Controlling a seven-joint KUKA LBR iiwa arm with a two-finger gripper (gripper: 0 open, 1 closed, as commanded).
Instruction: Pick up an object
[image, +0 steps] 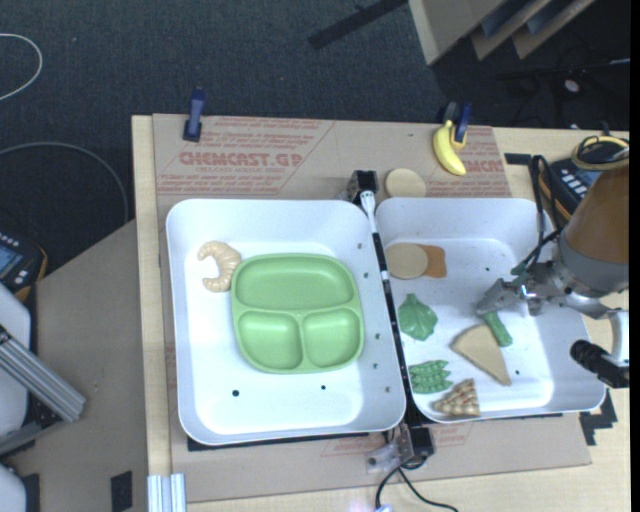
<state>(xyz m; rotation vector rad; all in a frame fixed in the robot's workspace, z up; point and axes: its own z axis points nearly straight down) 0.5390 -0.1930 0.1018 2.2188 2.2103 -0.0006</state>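
Note:
My gripper (508, 303) is low over the right bin (520, 215), near its right side, and its fingers look open. A small green pickle-like piece (498, 330) lies just below the fingertips, touching or nearly touching them, and is not lifted. A tan wedge (484, 353) lies beside that piece. Further left in the same bin are a green leaf (417, 317), pea pods (430, 375), a heap of nuts (459, 399) and a round tan cookie (411, 261).
The left bin (200, 380) holds a green divided plate (297, 311) and a croissant (219, 264). A banana (449, 150) and a tan disc (405, 183) lie on the bench behind the right bin. The arm covers the right bin's right edge.

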